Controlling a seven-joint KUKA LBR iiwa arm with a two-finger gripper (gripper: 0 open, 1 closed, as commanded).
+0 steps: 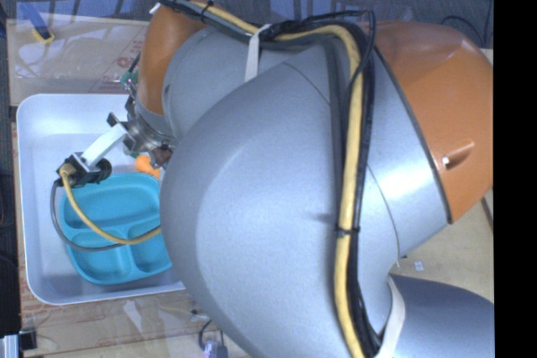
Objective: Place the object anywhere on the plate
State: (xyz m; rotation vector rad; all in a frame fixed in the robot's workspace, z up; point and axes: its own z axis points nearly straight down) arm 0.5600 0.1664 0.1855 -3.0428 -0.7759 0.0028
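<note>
My gripper, its grasp hidden under my wrist so I cannot tell its state, hangs beside a small orange object at the blue compartmented plastic plate's rim, seemingly light, maybe slippery.

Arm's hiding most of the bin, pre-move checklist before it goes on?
1. Plate in reach: ok. The blue plate with compartments lies in the left white bin.
2. Object located: cannot tell. A small orange thing shows at the plate's top edge, beside the arm, mostly hidden.
3. Object held: cannot tell. The claw is hidden behind the wrist.
4. Object on plate: cannot tell.
5. Cable clearance: not ok. The yellow cable loops over the plate.
</note>
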